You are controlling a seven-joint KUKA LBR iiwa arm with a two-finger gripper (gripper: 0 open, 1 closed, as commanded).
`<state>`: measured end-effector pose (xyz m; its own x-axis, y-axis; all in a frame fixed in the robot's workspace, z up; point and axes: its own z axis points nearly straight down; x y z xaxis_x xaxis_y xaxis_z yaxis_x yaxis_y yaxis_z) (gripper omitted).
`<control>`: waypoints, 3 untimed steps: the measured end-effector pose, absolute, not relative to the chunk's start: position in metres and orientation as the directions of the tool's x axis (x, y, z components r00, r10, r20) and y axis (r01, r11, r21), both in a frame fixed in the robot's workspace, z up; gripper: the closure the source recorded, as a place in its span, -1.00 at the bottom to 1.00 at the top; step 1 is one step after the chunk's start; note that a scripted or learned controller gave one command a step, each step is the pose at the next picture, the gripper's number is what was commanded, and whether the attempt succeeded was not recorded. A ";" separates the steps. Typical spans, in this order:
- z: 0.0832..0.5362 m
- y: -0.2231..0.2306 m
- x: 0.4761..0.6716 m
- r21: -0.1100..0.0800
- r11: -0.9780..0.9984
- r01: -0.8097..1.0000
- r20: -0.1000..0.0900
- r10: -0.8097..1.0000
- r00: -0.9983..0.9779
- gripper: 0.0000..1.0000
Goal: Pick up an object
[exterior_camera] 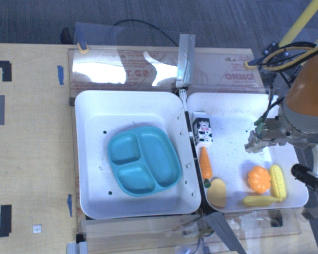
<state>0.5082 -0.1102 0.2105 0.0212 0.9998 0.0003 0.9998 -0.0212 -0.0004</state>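
A grey arm [307,121] with a broad orange band is seen at the right edge of the frame, ending in a grey metal gripper [257,142]; black and yellow cables are looped above it.

A pale wooden bench [26,157] with black markings sits before grey-blue carpeted floor [148,4].

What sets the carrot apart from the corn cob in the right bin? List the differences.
The carrot is orange and tapers to a point; the corn cob is yellow and blunt at both ends. The carrot lies along the right bin's left wall, next to a pale yellow pear-like piece; the corn cob lies near the right side, against an orange pumpkin-like piece. Both are long toy vegetables lying roughly lengthwise up the view.
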 end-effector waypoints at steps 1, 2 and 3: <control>0.210 -0.110 0.508 0.000 -0.022 1.000 0.001 1.000 0.022 -1.00; 0.163 -0.168 0.490 -0.008 -0.045 0.999 0.000 0.999 0.045 -1.00; 0.087 -0.192 0.481 0.004 0.056 0.998 -0.001 0.998 -0.056 -1.00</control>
<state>0.4807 -0.1917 0.0874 -0.0564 0.9984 -0.0008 0.9984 0.0564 0.0039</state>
